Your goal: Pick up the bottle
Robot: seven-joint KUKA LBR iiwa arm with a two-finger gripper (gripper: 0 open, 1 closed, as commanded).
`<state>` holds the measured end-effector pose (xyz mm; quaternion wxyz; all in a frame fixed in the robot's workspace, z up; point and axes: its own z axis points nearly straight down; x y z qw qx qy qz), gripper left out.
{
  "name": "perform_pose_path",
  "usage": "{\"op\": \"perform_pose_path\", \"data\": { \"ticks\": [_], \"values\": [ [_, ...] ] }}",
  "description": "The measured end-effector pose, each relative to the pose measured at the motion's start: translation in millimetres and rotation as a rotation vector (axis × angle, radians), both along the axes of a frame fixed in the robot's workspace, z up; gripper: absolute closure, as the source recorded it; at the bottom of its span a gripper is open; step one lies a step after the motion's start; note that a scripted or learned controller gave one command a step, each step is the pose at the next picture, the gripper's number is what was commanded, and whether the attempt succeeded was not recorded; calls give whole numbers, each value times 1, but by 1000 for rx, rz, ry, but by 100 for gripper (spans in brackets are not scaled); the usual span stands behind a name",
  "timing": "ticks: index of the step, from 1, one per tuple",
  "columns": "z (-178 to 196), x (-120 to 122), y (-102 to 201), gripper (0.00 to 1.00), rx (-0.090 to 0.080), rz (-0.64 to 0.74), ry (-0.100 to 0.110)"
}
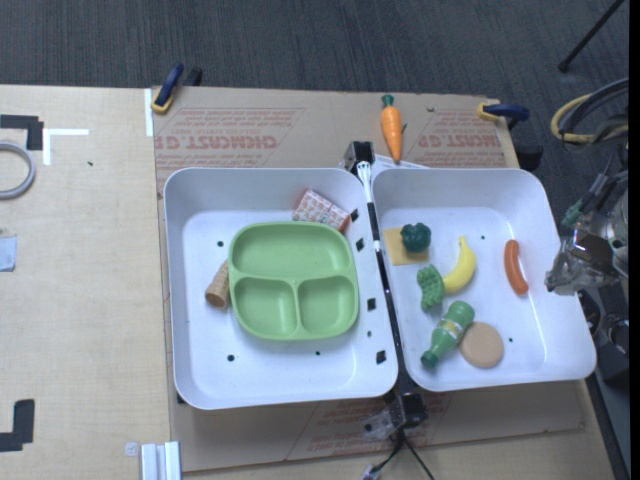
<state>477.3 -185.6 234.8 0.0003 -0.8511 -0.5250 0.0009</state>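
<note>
Your gripper (572,273) sits at the right edge of the right bin (530,203), over its rim, well apart from the bottle; it's too blurred against the arm hardware to read, so whether it's released or clenched I cannot tell. Nothing visible in it.

Bottle (447,334): small, green, glossy plastic look, lying on its side at a slant in the lower middle of the right bin, narrow neck end pointing lower left, fatter body upper right. It carries a lighter patch on the body, maybe a label. It's touching or just beside a tan round disc (482,345) on its right.

You'll also find in the right bin: yellow banana (460,265), curved, near the centre; a bumpy green vegetable piece (430,288) just left of the banana and just above the bottle; a dark green broccoli-like piece (415,236) resting on a pale yellow flat square (397,251); an orange-red sausage shape (515,266) toward the right wall.

Left bin (190,298): light green three-compartment plate (294,280), smooth, rounded corners; a tan cone-like piece (218,286) touching its left edge; a small red-patterned box (321,208) tilted behind the plate.

Both bins are shallow, white, smooth, clipped together at the middle, sitting on cardboard on your worktop (80,298). A toy carrot (390,126) lies on the cardboard behind the bins.
</note>
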Motion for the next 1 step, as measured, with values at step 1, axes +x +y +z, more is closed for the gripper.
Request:
{"op": "perform_pose_path", "data": {
  "ticks": [1],
  "values": [
    [28, 0, 97, 100, 0, -151, 1]
  ]
}}
